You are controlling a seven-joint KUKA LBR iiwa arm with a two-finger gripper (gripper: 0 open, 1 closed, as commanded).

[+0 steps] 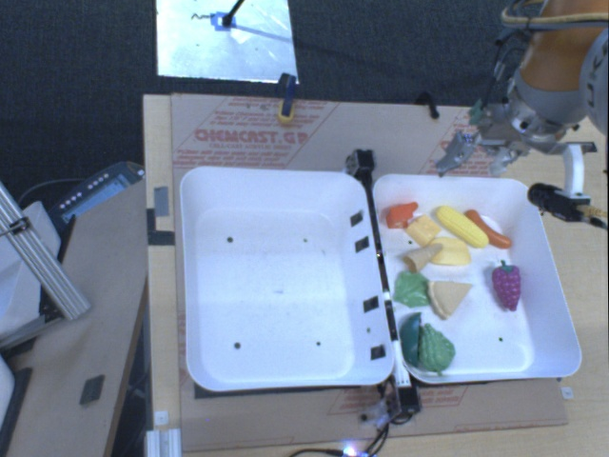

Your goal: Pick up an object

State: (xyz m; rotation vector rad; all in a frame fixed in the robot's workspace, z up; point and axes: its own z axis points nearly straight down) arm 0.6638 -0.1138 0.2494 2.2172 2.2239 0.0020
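My gripper (481, 155) is hovering at the upper right, above the right bin's (547, 350) far rim; its fingers seem spread, gripping nothing. The corn cob (461, 226) is lying below, inside that bin.

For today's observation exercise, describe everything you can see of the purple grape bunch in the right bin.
The purple grape bunch is a small toy-like cluster, bumpy and plastic-looking, deep purple with a short dark stem at its top. It lies flat on the floor of the right bin, near the right wall, long axis running roughly up and down the view. It sits apart from the other food pieces, touching none; the pale wedge lies to its left.
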